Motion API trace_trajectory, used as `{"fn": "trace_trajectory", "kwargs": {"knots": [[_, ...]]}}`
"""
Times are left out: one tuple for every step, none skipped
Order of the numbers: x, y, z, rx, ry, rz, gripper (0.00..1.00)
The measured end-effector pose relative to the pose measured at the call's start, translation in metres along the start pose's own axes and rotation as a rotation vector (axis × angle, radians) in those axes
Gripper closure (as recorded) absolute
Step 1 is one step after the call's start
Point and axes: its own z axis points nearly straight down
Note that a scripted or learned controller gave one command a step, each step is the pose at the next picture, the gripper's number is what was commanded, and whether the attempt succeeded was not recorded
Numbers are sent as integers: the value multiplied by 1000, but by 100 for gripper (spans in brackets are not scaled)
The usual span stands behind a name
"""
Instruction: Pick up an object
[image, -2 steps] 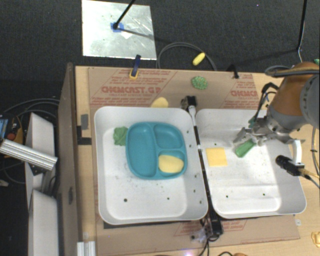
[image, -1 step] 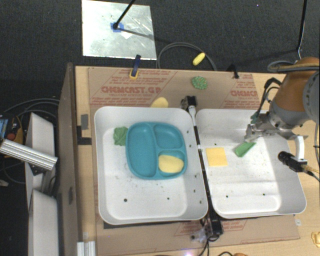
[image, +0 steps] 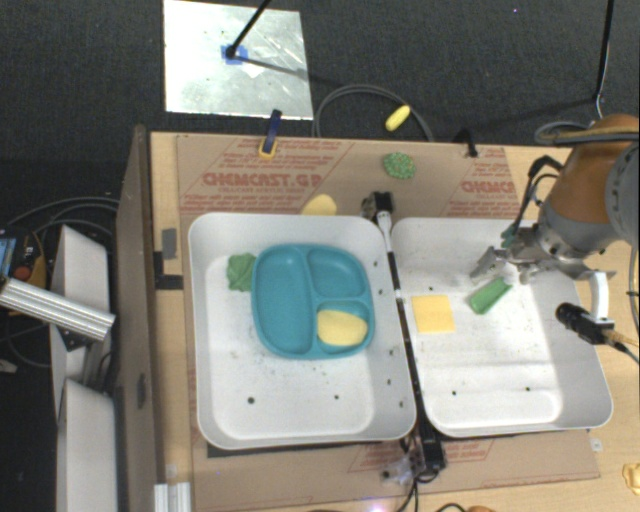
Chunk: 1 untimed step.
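In the right bin (image: 580, 400) a green block (image: 489, 296) lies tilted in the far half, just below the hand (image: 507, 262). The hand hangs over the bin's far right part, its metal fingers (image: 487, 264) pointing toward the divider between the two bins; the block's upper end sits right at the fingertips, perhaps touching them, but I cannot tell whether it is actually pinched between them. How far the fingers are spread is also unclear from here, so whether the hand is clenched or released cannot be told.

Just beside the green block, toward the divider, a flat yellow square (image: 434, 313) rests on the bin floor, apart from the hand.

The left bin (image: 300, 420) carries a teal divided tray (image: 290, 300) with a yellow lump (image: 341, 327) in its near right compartment, and a small green leafy piece (image: 240, 270) touching the tray's far left edge.
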Motion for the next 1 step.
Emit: {"fn": "trace_trajectory", "kwargs": {"knots": [[36, -21, 22, 0, -2, -5, 0]]}}
